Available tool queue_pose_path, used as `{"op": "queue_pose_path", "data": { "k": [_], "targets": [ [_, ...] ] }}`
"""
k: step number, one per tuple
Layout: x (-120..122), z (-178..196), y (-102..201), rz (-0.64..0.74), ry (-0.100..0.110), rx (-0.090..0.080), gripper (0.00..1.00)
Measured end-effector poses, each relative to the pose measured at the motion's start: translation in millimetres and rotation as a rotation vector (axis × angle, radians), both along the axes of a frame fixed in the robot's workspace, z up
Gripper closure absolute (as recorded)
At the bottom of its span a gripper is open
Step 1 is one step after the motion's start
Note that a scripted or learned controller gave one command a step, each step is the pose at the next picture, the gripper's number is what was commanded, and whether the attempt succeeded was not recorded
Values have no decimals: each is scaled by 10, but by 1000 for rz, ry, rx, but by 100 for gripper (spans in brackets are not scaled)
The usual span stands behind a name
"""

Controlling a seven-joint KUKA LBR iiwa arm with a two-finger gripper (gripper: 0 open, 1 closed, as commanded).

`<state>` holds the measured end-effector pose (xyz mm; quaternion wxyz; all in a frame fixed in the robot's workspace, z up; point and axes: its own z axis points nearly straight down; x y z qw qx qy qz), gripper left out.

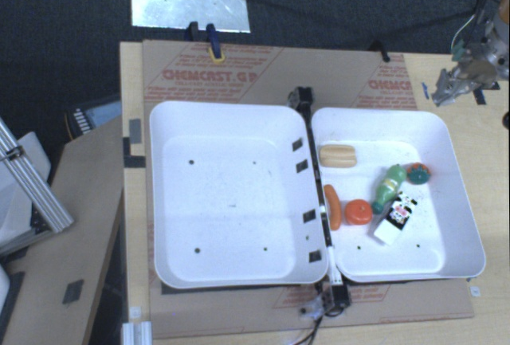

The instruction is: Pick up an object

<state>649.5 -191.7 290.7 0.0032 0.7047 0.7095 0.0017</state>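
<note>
While gripper (456, 85) hangs at right edge of frame, jaws' state honestly can't tell, green plastic bottle (389, 185) lies in right white bin (458, 176), long axis near-vertical, cap end lower left.

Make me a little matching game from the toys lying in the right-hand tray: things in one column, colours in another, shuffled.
Things:
1. bun-shaped toy
2. bottle-shaped toy
3. carrot-like stick
4. small carton

Colours:
a. green
b. white with black patches
c. tan
d. orange

Pairs: 1-c, 2-a, 3-d, 4-b. All four lie in the right bin; the pincer hangs beyond its far right corner, away from them.
</note>
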Motion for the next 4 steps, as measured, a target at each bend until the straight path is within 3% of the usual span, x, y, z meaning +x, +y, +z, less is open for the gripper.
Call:
{"op": "queue_pose_path", "data": {
  "k": [1,3,4],
  "targets": [
    [207,541,743,2,0,2,100],
    [195,1575,2071,4,-1,4,100],
    [189,1087,2655,2,7,3,100]
  ]
}}
